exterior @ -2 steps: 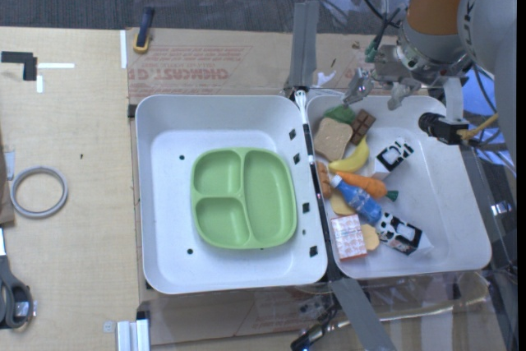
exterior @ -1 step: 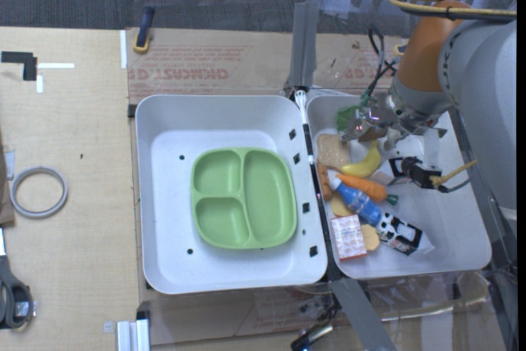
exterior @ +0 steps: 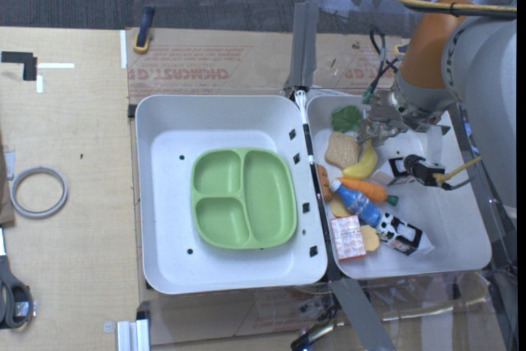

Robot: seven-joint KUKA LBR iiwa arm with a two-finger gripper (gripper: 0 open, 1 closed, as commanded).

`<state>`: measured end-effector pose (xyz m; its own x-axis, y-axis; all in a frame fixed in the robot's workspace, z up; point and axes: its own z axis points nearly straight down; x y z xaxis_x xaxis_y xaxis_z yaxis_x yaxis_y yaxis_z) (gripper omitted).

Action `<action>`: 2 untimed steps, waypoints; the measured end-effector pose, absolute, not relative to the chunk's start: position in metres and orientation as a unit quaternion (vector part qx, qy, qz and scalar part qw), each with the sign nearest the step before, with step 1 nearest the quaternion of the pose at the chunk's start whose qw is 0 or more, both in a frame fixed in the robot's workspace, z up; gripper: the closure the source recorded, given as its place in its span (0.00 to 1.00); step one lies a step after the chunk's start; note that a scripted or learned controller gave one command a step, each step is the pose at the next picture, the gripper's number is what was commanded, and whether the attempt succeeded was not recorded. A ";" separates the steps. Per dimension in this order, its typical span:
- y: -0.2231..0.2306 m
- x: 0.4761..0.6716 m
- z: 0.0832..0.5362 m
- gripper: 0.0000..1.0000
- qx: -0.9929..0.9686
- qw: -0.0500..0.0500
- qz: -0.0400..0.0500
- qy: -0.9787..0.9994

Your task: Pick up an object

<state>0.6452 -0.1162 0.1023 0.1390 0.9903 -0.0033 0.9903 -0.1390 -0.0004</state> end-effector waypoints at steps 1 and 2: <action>-0.086 0.644 0.213 1.00 0.670 0.001 -0.001 0.743; -0.086 0.644 0.213 0.00 0.670 0.000 -0.001 0.743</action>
